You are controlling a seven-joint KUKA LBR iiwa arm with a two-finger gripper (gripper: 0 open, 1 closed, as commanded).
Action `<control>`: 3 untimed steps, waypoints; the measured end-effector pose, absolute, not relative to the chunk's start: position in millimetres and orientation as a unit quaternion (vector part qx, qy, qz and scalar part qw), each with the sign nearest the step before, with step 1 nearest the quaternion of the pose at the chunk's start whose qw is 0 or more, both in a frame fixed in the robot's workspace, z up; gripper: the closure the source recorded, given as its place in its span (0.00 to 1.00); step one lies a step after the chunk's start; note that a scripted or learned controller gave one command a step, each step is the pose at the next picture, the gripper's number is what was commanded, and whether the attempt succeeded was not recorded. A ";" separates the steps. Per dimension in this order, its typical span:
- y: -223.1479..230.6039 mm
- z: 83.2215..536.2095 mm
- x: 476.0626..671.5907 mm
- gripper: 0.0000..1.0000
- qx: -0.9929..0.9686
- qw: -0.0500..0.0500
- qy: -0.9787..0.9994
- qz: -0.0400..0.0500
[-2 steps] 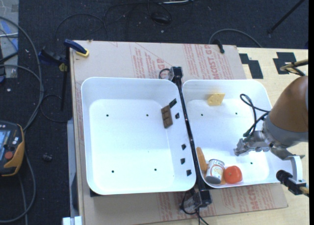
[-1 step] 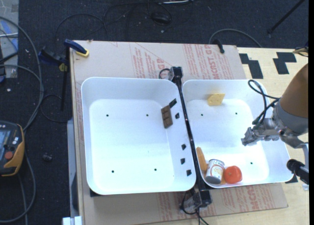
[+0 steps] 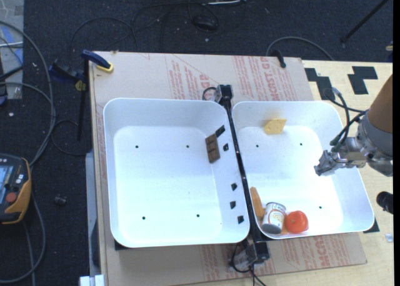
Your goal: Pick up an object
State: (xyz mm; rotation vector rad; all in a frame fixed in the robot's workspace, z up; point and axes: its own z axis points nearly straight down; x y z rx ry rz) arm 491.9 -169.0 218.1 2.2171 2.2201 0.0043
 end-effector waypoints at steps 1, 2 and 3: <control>-169.0 270.2 492.7 1.00 0.707 0.002 0.707 0.001; -121.9 262.3 516.2 1.00 0.706 -0.001 0.709 0.000; -78.6 250.1 532.4 1.00 0.706 -0.001 0.709 0.000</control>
